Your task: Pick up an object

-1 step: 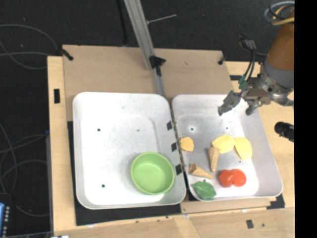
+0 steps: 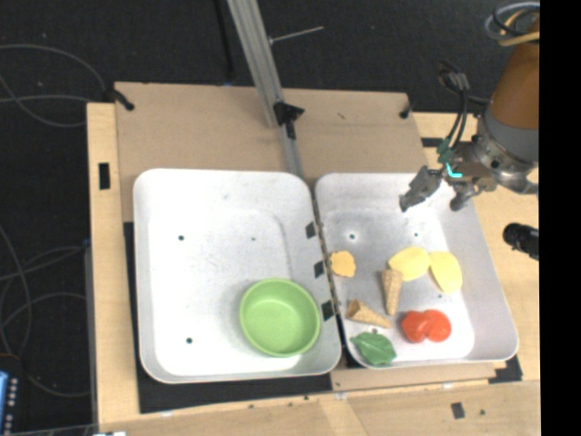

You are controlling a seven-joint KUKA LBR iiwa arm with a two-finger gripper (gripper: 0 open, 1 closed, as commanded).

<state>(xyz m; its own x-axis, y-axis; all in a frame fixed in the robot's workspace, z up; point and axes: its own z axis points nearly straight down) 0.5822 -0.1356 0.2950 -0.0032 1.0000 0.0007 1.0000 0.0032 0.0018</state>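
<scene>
A tan wooden desk (image 2: 363, 121) stands on a dark floor strewn with thin cables and carries two shallow white bins, with a slanted grey metal rail (image 2: 259, 48) rising behind them. The left bin (image 2: 182, 216) holds a round green plastic bowl (image 2: 280, 316); the right bin (image 2: 372, 212) holds yellow pieces (image 2: 408, 262), two tan cones (image 2: 391, 290), a green item (image 2: 374, 347) and a red tomato-like object (image 2: 425, 326) near its front. The gripper (image 2: 438, 187) hangs over the right bin's far corner, fingers spread and holding nothing, well apart from the objects.

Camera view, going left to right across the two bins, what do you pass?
Green bowl → small yellow piece → green piece → red tomato → yellow piece at the far right.
</scene>
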